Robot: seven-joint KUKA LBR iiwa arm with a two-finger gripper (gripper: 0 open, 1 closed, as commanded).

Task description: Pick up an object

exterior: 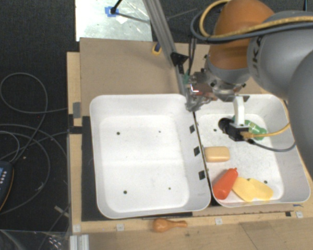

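Overhead, end effector [194, 99] hangs by right bin [274, 163].

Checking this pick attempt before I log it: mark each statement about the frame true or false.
1. The red object lies in the left bin. False: the red object lies in the right bin, near its front edge.
2. The yellow object lies right beside the red object. True.
3. The gripper holds the tan block. False: the tan block lies on the right bin's floor, apart from the gripper, which is over the back end of the divide between the bins.
4. A brown object lies on the bench, not in a bin. True.
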